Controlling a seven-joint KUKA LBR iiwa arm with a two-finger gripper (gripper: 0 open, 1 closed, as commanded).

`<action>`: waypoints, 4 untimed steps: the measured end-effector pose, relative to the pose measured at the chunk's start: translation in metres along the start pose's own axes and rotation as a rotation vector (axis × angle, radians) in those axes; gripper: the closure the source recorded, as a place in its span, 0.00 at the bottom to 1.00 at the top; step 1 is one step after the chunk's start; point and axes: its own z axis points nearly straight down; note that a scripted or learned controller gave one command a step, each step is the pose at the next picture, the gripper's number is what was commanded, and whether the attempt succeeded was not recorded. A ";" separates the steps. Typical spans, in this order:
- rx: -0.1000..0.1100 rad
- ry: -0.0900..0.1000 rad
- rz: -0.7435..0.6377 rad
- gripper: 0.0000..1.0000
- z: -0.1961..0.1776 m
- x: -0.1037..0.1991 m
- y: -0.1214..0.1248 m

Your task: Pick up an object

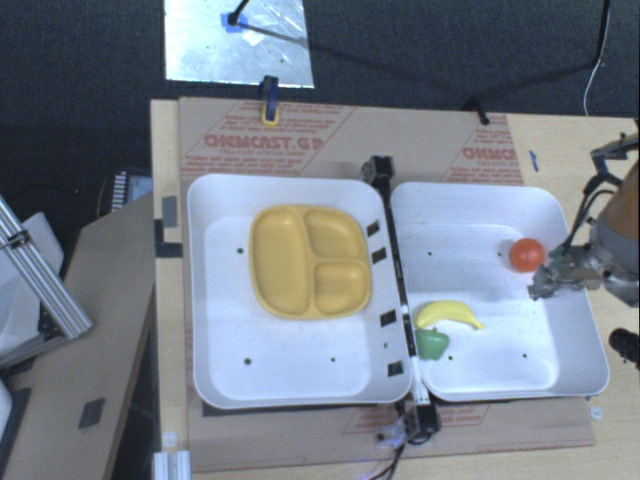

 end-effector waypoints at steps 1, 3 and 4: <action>0.000 0.000 -0.005 1.00 -0.063 0.000 -0.002; 0.003 0.003 -0.011 1.00 -0.109 0.055 0.015; 0.003 0.003 -0.009 1.00 -0.095 0.101 0.024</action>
